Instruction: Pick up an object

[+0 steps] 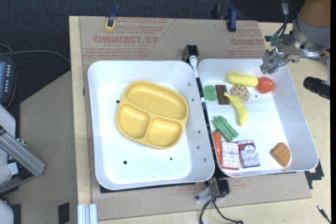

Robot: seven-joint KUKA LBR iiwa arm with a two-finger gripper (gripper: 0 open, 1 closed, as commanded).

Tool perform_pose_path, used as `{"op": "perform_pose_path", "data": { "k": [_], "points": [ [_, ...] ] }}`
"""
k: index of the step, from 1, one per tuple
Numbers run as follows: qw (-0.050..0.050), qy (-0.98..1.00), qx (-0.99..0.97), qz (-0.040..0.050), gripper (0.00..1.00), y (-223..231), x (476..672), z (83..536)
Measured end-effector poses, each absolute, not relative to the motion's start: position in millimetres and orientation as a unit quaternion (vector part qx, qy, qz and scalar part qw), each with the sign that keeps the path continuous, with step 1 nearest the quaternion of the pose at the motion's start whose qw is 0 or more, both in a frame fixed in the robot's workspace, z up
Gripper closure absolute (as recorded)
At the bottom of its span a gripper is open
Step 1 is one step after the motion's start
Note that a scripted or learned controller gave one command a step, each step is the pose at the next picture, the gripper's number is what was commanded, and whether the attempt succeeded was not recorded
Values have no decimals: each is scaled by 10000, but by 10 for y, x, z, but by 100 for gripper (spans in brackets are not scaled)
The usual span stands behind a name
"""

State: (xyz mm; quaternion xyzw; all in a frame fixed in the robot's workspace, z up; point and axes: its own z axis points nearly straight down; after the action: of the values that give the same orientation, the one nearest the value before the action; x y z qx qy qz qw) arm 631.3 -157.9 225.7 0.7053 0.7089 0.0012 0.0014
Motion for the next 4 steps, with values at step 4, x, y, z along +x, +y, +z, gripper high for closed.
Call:
{"op": "perform_pose_path", "data": {
  "k": [4],
  "points": [
    [3,7092,7050,14,100,592,6617,2171]
  ]
}}
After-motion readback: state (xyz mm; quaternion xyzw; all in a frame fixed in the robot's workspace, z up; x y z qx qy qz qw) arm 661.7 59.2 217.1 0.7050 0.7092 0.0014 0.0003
